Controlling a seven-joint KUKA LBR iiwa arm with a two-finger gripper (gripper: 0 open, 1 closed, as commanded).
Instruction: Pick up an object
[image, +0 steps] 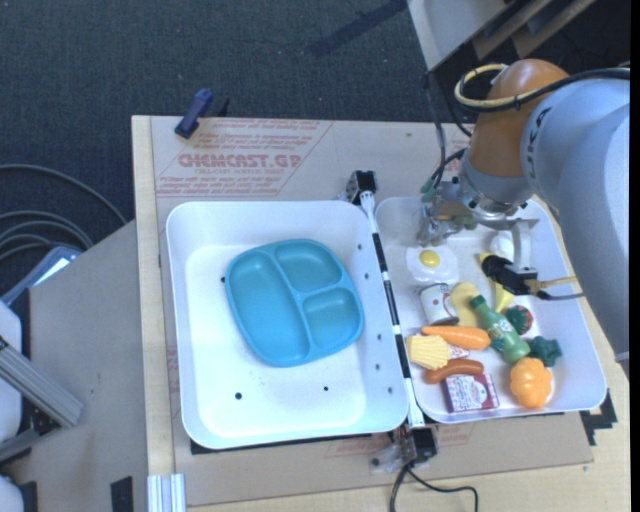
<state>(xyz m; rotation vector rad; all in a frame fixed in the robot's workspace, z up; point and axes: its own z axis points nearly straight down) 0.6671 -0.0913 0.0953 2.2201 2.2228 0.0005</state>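
Camera view: toy food (470, 340) beside blue tray (293, 300)

The bench (250, 160) is a pale brown board printed with red lettering along its 12 o'clock edge. Two white bins lie on it side by side, touching along a shared edge near the middle. The left bin (200, 380) takes up the 9 o'clock half, and the right bin (580, 385) sits at 3 o'clock. A small blue clip (193, 113) rests on the board's corner at 11 o'clock. A black clamp (362, 184) sits at the 12 o'clock end of the seam between the bins, and another clamp (415, 443) at the 6 o'clock end.
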